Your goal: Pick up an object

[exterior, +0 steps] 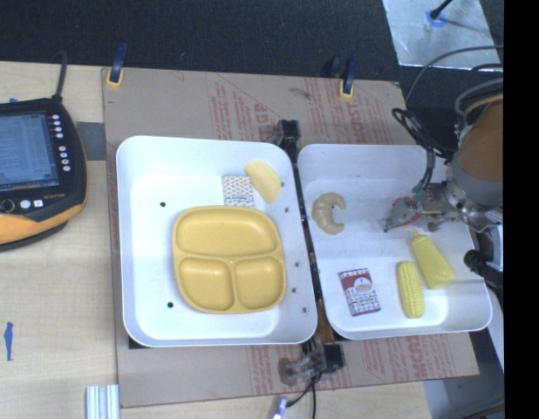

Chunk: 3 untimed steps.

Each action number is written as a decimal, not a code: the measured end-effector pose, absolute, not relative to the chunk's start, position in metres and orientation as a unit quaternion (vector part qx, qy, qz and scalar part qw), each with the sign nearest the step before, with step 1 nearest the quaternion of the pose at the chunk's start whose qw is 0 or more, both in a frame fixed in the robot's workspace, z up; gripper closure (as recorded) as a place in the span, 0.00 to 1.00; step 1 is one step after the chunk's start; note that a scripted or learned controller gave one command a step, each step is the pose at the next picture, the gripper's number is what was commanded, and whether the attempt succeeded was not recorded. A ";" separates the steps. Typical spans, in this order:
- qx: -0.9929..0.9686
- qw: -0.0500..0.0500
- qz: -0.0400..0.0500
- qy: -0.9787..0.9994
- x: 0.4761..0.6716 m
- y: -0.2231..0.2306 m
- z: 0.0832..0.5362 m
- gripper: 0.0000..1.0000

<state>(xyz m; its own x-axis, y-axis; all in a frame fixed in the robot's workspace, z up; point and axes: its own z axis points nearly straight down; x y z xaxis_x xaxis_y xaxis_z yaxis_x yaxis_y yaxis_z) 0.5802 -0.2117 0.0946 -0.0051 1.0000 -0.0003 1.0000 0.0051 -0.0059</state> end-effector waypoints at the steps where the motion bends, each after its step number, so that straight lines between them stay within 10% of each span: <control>1: -0.706 0.001 0.000 -0.709 0.647 -0.212 0.092 0.00; 2: -0.705 0.001 0.002 -0.709 0.604 -0.180 0.092 0.00; 3: -0.705 0.001 0.003 -0.710 0.604 -0.181 0.102 1.00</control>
